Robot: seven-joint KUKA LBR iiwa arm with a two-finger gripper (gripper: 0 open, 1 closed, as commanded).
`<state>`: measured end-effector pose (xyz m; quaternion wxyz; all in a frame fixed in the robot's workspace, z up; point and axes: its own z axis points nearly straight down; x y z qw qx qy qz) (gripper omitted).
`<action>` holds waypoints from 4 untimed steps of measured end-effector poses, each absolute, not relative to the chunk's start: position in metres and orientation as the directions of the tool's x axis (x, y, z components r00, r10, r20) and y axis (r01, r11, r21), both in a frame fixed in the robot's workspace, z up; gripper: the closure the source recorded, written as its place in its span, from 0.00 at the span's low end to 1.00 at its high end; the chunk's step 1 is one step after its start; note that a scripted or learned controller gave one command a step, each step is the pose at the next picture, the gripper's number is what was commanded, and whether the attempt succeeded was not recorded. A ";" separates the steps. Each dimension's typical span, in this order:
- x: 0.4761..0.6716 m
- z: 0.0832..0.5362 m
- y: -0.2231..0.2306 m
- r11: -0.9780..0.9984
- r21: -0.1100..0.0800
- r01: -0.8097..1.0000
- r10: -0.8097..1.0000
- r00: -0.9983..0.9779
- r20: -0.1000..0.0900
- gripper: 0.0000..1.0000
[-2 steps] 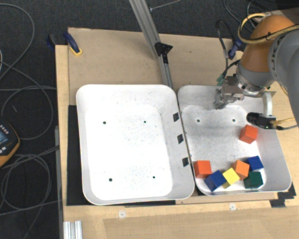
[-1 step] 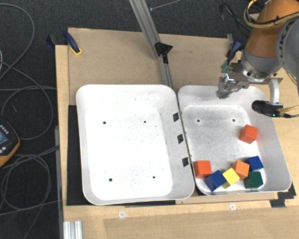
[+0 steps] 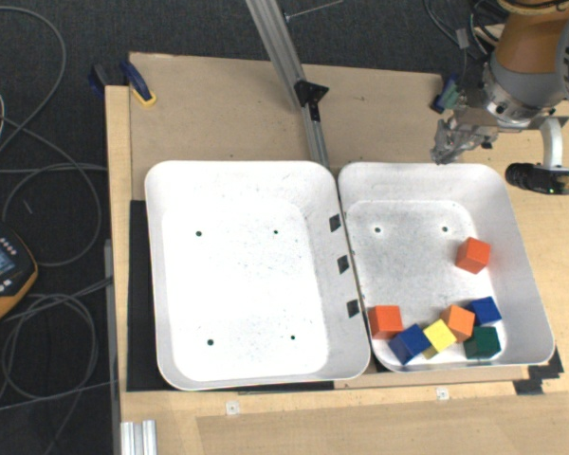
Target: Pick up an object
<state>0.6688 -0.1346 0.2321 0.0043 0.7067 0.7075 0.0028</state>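
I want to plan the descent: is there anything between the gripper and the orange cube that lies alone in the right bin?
Nothing visible. The gripper hangs over the far rim of the right bin, and bare bin floor lies between it and the lone orange cube. The other cubes sit clustered at the near edge.

Jaws (image 3: 448, 150) hang above right bin's (image 3: 517, 216) far rim; seven coloured blocks (image 3: 440, 325) lie inside it

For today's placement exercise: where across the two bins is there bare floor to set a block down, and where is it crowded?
The left bin has bare floor throughout. In the right bin, the back half is free, bordered by the lone orange block. Its front edge is crowded: orange, blue, yellow and green cubes cluster there.
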 end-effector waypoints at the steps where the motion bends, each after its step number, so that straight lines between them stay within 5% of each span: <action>1: 0.670 0.251 -0.134 0.001 0.004 1.000 1.000 -0.001 -0.001 1.00; 4: 0.646 0.242 0.037 0.007 -0.003 1.000 1.000 -0.007 0.003 1.00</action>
